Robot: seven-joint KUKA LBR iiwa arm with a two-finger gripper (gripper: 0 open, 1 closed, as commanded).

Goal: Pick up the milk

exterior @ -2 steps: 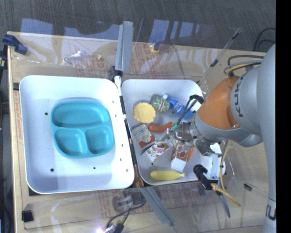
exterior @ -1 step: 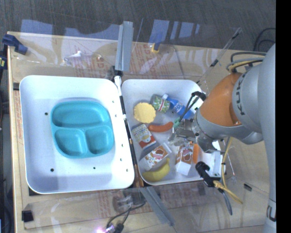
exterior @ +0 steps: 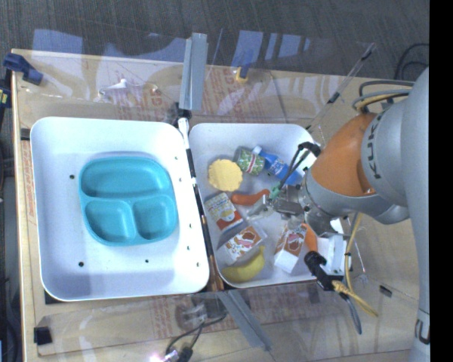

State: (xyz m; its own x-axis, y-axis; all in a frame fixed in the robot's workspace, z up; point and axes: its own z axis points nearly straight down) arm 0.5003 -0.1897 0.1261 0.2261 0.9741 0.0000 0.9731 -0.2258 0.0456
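Bins come first, since they are the biggest things here: the left bin (exterior: 53,270) holds a blue tray (exterior: 128,200) with three dips, and the right bin (exterior: 211,136) is full of small toy food. My arm (exterior: 392,157) comes in from the right, grey with an orange band, and it hangs over the right side of that bin. My gripper (exterior: 287,200) sits low among the food, near the middle of the bin, but I cannot tell how it is set or if it has hold of anything. The milk (exterior: 290,247) looks like the small white and red carton at the near right of the bin, just beside my wrist; I am not fully sure, as another carton (exterior: 242,241) lies to its left. A yellow banana (exterior: 244,268) lies near that one, a yellow ball (exterior: 225,174) sits farther off, and a green can (exterior: 250,160) lies at the far side. I think the milk is light and a bit soft, with smooth sides that could slip. I would pinch it across its flat sides, near the middle.
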